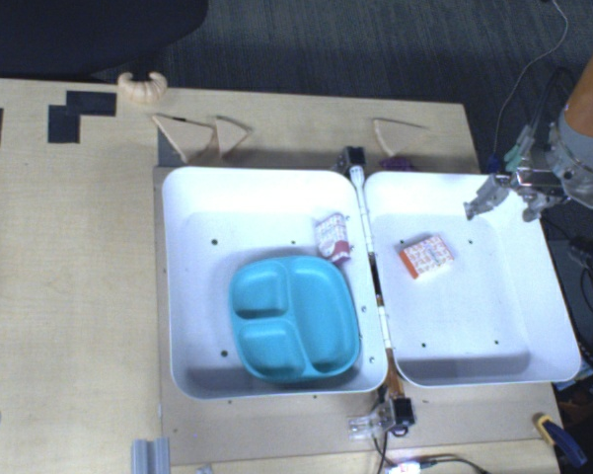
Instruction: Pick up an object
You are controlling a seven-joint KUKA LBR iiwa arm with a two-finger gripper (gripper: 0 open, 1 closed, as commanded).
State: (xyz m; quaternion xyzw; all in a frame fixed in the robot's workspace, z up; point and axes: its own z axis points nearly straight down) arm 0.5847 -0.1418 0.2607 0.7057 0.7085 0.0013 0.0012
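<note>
In the camera view the work looks to be at its opening step, the approach: the pincer point(503, 194) hangs at the right of the frame, over the upper right corner of the right bin point(533, 304), and nothing sits between its fingers. Whether those fingers are spread or closed cannot be told from this slanted view. The nearest candidate for picking is the small orange and white box point(425, 256), lying flat and a little skewed on the floor of the right bin, in its upper left part; it sits to the left of and below the pincer in the frame, clearly apart from it. In the left bin point(192, 265) a blue divided plate point(294, 316) fills the lower middle, and a small white and red packet point(333, 236) lies just beyond its upper right rim, near the wall between the bins. The next move, by my reading, calls for travel leftward and down over the box, aligned to its skew, before descending.
</note>
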